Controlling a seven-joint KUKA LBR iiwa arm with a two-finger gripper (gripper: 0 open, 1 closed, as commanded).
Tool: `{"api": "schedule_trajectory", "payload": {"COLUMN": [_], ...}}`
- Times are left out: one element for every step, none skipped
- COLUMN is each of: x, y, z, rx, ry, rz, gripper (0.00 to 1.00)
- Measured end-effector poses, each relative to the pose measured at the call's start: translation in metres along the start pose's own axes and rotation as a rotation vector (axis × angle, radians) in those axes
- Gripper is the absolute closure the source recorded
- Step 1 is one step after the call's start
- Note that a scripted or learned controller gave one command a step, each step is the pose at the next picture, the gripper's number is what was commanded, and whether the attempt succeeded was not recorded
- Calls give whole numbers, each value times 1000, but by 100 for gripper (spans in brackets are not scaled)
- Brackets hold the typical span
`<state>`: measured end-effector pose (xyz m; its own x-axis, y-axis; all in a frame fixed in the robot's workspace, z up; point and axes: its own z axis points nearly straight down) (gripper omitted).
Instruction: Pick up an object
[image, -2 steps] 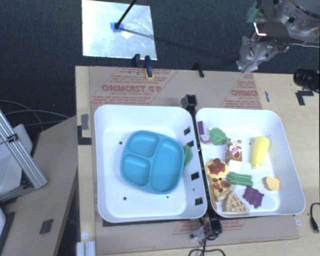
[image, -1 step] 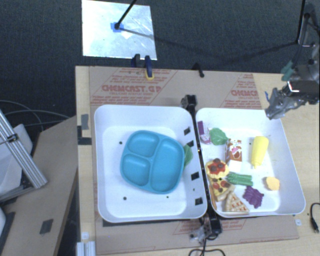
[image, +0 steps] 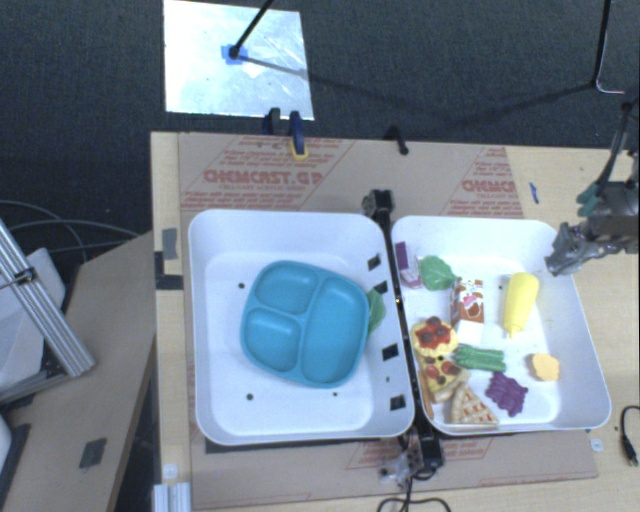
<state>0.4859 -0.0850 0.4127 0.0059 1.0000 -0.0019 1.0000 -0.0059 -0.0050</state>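
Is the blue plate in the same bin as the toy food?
No, the blue plate lies in the left bin, while the toy food lies in the right bin.

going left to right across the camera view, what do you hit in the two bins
blue divided plate → green toy leaf → snack packet → yellow toy corn → orange toy piece → end effector

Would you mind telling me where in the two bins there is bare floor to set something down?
Left bin: bare floor around the blue plate, widest along its left and front. Right bin: toy food crowds the middle; free strips behind the yellow piece and right of the orange piece.
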Motion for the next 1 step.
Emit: {"api": "schedule_trajectory", "payload": {"x": [-84], "y": [0], "z": [43], "rx": [-3], "ry": [-1], "rz": [2], "gripper": [100]}}
